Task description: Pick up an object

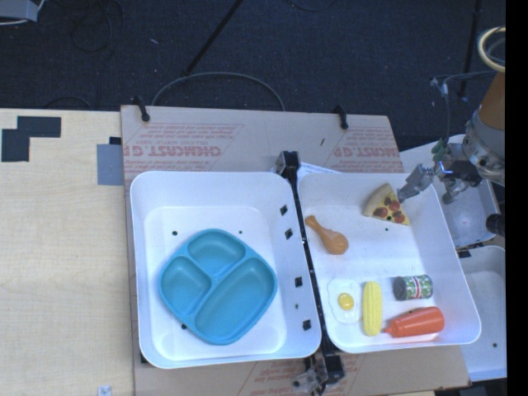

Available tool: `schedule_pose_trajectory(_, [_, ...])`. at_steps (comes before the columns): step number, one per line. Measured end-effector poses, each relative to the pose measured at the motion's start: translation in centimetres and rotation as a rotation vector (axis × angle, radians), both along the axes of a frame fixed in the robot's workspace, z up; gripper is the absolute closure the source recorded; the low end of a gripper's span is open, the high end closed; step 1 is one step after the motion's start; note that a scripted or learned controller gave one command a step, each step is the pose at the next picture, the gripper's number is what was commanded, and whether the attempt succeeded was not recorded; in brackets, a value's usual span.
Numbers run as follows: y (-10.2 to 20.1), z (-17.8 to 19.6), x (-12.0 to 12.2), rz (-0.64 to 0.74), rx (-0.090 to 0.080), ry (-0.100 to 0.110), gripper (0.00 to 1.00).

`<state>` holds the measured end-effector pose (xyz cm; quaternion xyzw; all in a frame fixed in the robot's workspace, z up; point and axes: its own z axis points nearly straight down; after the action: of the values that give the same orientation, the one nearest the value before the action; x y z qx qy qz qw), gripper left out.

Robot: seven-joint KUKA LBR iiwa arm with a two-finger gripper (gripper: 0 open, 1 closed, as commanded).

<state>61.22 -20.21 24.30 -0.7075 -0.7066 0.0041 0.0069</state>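
The right bin (462, 283) holds several toy foods: a pizza slice (386, 205), a chicken drumstick (327, 235), a fried egg (345, 301), a corn cob (372, 307), a small can (412, 287) and an orange carrot (415, 322). My gripper (432, 188) hangs over the bin's far right corner, just right of the pizza slice. Its two fingers stand apart, open, with nothing between them. The left fingertip (410, 188) is close to the slice's upper right edge.
A blue divided plate (217, 285) lies in the left bin (148, 221). A black divider (299, 246) runs between the bins. Cardboard (247, 143) lies under both bins, with a wooden bench top (58, 254) to the left.
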Motion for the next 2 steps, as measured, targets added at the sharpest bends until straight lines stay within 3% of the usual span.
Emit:
schedule_pose_trajectory(1, [0.0,0.7,0.2,0.002,-0.002,-0.011,0.0])
schedule_pose_trajectory(2, [0.7,-4.3,0.5,0.004,-0.001,-0.007,0.0])
